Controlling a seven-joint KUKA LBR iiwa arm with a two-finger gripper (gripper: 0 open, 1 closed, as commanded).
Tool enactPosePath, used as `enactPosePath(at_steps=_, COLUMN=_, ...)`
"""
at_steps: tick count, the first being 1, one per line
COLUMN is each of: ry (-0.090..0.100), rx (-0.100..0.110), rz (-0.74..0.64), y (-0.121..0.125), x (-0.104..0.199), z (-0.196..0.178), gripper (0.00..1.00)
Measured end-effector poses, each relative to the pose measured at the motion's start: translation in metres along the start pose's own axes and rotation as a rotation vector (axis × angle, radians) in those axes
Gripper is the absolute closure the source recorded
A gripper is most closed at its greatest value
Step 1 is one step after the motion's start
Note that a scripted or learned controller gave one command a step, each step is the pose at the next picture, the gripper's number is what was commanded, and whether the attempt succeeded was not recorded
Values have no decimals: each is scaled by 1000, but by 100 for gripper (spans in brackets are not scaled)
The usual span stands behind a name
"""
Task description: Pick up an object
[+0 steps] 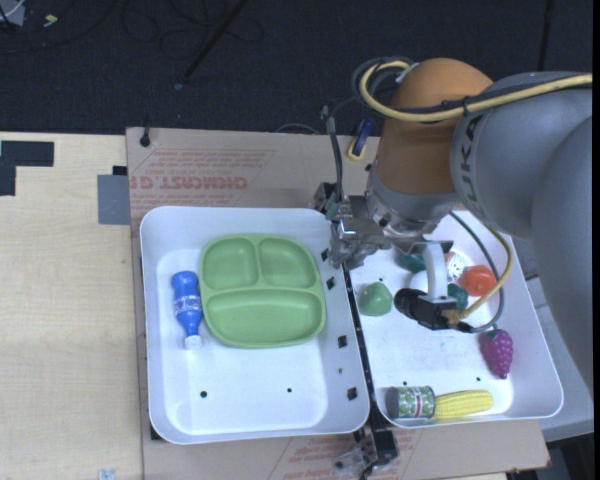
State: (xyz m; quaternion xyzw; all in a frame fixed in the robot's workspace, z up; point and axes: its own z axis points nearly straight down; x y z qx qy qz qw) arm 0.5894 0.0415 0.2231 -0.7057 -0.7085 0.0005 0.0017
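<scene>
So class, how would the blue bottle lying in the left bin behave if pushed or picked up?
The blue bottle lies on its side and looks round, so it would probably roll. It looks like small plastic, likely light and stiff, perhaps slippery.

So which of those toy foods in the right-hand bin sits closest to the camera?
The corn cob, yellow, lying on its side along the right bin's near wall next to a small can. The purple grapes and the green piece lie farther back.
</scene>
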Motion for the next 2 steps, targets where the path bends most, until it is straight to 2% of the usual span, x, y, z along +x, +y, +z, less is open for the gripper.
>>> enactPosePath(at_steps=1, ry=0, rx=3, rz=-1, y=-24, x=45, z=-8, gripper=100)
enactPosePath(at_steps=2, ry=-2, rx=4, rz=2, y=-22, x=67, z=7, gripper=100)
